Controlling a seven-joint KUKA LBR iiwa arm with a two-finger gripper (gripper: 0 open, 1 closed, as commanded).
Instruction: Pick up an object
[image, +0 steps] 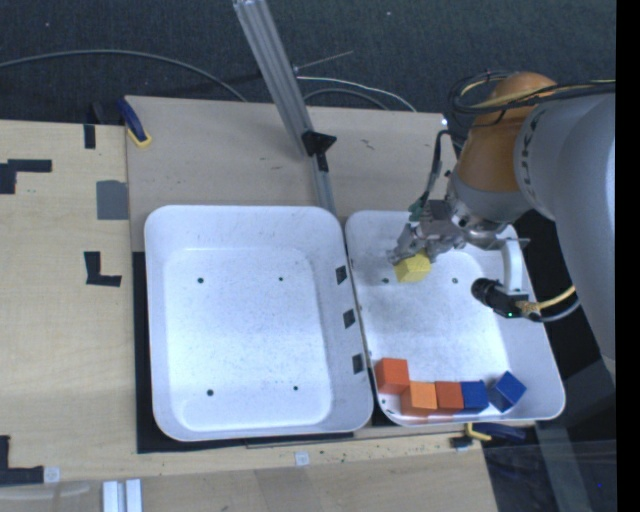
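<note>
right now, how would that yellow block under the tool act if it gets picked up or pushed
The yellow block looks like a small solid cube, so it is probably stiff and light. Its flat faces suggest it would slide or tumble on the right bin floor, not roll. It sits tilted at the tool, so it may twist in a grasp.

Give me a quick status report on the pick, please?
Claw over right bin, far end. Yellow block right at its tip; grip unconfirmed. Orange and blue blocks bunched at near wall, well apart.
</note>
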